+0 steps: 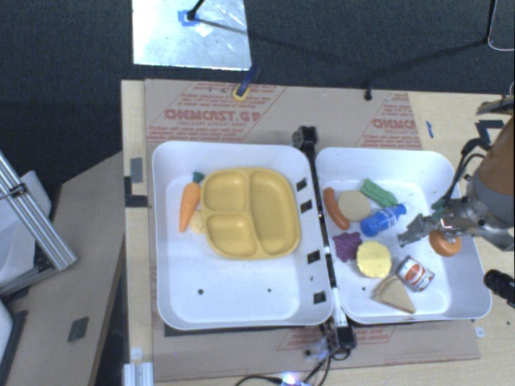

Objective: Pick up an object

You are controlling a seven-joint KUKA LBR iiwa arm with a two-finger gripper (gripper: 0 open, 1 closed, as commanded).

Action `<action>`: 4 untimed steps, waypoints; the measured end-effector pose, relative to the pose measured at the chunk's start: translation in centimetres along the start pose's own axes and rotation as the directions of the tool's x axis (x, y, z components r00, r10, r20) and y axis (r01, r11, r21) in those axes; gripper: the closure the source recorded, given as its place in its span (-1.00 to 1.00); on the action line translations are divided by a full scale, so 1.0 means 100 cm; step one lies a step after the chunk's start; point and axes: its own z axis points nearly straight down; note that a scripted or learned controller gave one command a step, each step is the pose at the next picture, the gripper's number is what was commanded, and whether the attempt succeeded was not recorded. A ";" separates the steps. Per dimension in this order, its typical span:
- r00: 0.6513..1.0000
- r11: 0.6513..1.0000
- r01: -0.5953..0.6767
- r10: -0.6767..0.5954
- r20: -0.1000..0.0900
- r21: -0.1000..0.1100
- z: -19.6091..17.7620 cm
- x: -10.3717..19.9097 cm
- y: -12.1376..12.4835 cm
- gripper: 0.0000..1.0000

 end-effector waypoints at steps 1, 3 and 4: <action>1.000 1.000 0.004 -0.004 0.003 -0.013 -0.006 0.000 0.003 -1.00; 1.000 1.000 0.001 -0.001 0.002 -0.012 0.099 0.004 0.010 -1.00; 1.000 1.000 0.004 -0.004 -0.003 -0.016 0.111 0.005 0.013 -1.00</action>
